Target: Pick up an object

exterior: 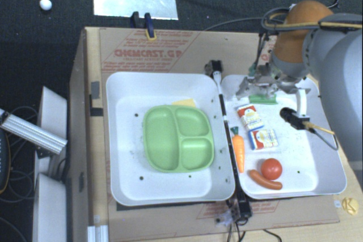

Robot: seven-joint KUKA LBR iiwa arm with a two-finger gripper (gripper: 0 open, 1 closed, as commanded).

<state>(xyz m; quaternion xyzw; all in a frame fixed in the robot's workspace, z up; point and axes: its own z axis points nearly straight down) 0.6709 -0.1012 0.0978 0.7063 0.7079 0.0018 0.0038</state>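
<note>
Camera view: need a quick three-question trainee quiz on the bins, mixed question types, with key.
1. True or false: the green divided plate lies in the left bin.
2. Which lies nearest the front edge of the right bin? A carrot B tomato C sausage
3. Fill in: the gripper hovers over the right bin's ____ end.

Key: 1 true; 2 C; 3 far.

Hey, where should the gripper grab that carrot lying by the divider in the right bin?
Grip the carrot across its thick orange middle, descending from above. It lies flat, lengthwise beside the bin's left wall, so closing across its narrow width looks workable, though wall clearance seems tight.
</note>
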